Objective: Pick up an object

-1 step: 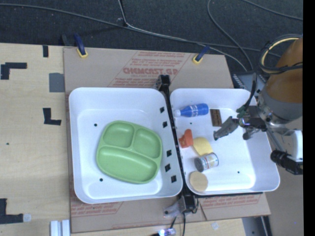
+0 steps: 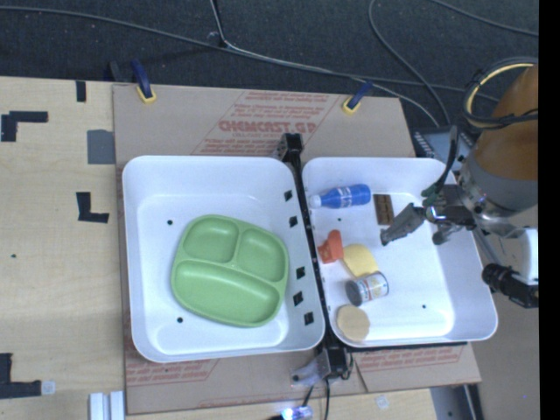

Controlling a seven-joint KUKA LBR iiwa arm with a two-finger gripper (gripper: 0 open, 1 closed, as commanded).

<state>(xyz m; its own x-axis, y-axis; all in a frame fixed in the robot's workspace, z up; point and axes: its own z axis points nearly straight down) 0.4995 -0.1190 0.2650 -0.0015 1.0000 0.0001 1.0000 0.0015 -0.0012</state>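
White plastic, two shallow bins side by side on my desk: the right-hand bin [image 2: 437, 322] carries the small goods, the left bin [image 2: 149, 234] a green divided plastic plate [image 2: 231, 269]. My grey arm's end effector [image 2: 420, 220] hangs over the right bin near three o'clock, its dark fingers spread apart with nothing between them, so I judge the pick not yet made; descent, closing and lift all remain. The nearest candidate, a blue-and-white plastic bottle [image 2: 343, 197], lies on its side near the bin's eleven o'clock corner, long axis running roughly nine to three, blue cap end toward three. A yellow rounded block [image 2: 360, 258], a small jar [image 2: 367, 288] and a tan disc [image 2: 353, 323] lie toward six.
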